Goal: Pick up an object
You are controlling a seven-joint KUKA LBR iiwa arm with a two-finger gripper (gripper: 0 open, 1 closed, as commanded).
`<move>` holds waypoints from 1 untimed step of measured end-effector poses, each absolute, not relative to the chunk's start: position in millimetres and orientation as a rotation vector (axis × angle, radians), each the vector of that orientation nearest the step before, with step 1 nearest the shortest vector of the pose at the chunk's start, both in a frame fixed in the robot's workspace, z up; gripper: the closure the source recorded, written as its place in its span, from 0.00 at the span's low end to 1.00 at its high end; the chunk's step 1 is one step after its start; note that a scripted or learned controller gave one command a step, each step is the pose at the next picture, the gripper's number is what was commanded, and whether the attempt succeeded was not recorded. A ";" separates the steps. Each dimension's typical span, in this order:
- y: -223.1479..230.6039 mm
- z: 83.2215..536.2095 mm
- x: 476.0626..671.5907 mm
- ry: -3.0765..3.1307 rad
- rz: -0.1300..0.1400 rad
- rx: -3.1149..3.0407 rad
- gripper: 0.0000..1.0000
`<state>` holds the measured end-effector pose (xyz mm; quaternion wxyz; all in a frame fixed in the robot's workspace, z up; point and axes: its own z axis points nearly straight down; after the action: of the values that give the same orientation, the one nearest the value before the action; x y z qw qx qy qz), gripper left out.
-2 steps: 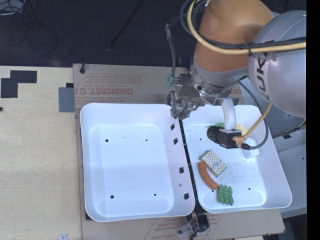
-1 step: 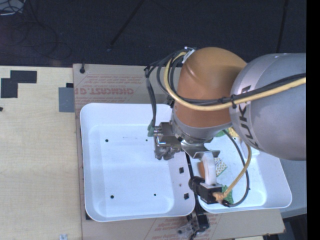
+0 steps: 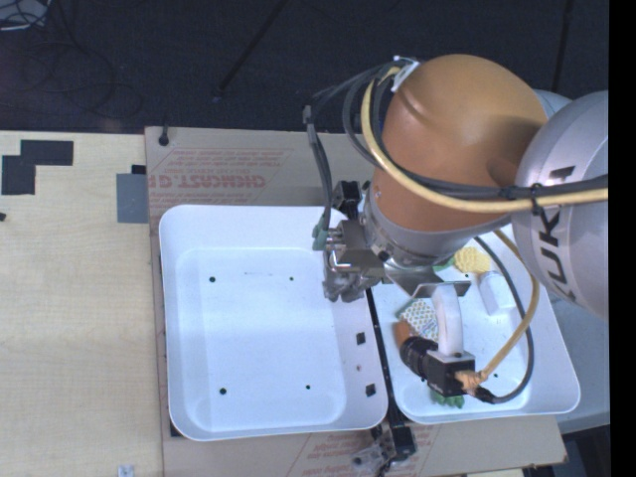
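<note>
While the gripper point(image 3: 343, 271) hangs at the left rim of the right bin point(image 3: 553, 378), its grasp impossible to tell, nothing seems lifted yet, and the yellow object point(image 3: 472, 259) lies inside that bin.

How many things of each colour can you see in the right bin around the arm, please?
Yellow textured lump: 1
Plain white block: 1
White, green-patterned piece: 1
Green leafy-looking piece: 1
Total: 4 in view; the arm may hide more.
</note>
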<state>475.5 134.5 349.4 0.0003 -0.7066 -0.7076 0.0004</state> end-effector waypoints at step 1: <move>133.0 506.2 596.8 -2.231 -0.022 -2.229 1.00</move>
<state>596.8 133.0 506.2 -0.0060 -0.7067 -0.7075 -0.0069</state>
